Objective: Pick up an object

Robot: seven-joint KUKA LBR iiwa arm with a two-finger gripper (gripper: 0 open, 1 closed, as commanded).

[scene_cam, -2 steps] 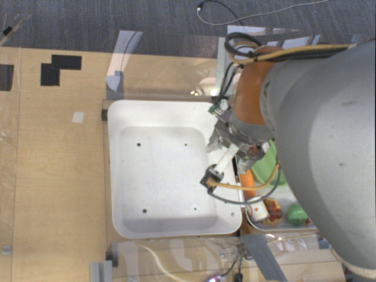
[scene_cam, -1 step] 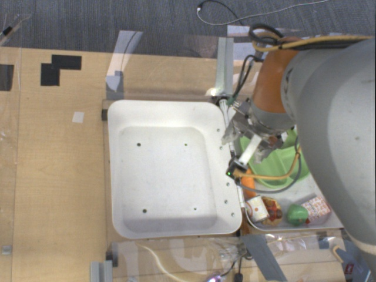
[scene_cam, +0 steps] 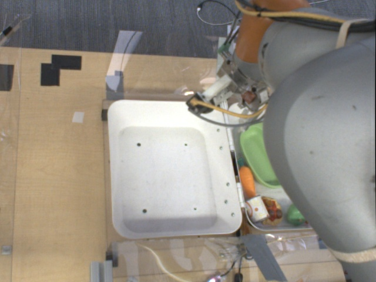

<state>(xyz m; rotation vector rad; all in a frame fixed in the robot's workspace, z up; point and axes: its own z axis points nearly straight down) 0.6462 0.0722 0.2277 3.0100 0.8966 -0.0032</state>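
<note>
The right bin is mostly covered by the big grey arm. In its visible strip lie a light green bowl, an orange carrot-like piece, a small white and red packet and a dark green lump. My gripper hangs below the orange wrist band over the far end of this bin, above the bowl's far rim. Its tip is lost among cables and brackets. I see no object in it.
The left white bin sits beside the right one, with a thin divider between them. A yellow and black cable loops from the wrist over the left bin's far right corner. Wooden bench spreads to the left.
</note>
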